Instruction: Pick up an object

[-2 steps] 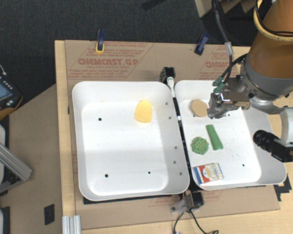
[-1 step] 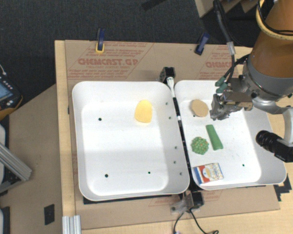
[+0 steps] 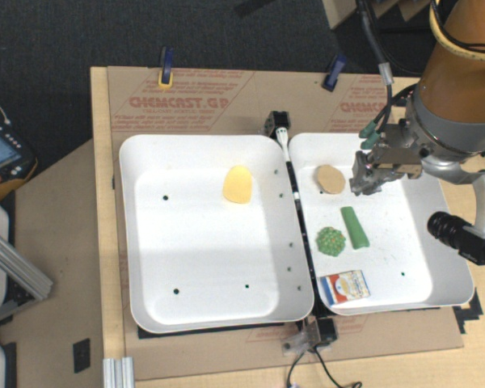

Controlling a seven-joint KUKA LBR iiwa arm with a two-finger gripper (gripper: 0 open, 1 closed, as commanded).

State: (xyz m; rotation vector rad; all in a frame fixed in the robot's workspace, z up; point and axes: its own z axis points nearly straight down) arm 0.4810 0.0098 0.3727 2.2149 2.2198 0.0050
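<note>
From my seat I see the gripper [image 3: 370,178] hanging over the right bin [image 3: 420,297], near its far edge, at the end of the grey arm [image 3: 457,95] with its orange band. I cannot tell how the tool is set: it is a dark, blurred lump from this angle, and nothing shows clamped in it.

Closest to it is a tan, rounded piece [image 3: 331,179] (it could be a biscuit or a bit of bread, I can't say which), lying on the floor of the right bin just to the left of the tool, very near but seemingly apart from it. Nearer to the camera in the same bin lies a green stick [image 3: 356,228], slanted a little, directly in front of the tool. Just beside the stick, on its left, sits a green bumpy ball [image 3: 331,241], close to it or perhaps touching. Further toward the near rim lies a small flat packet [image 3: 344,285] in white, blue and red, well apart from the tool.

The left bin [image 3: 145,217] holds a yellow rounded lump [image 3: 238,185], in its far right part, across the divide from the tool.

Both bins rest on a brown cardboard sheet [image 3: 226,95] with red print.
</note>
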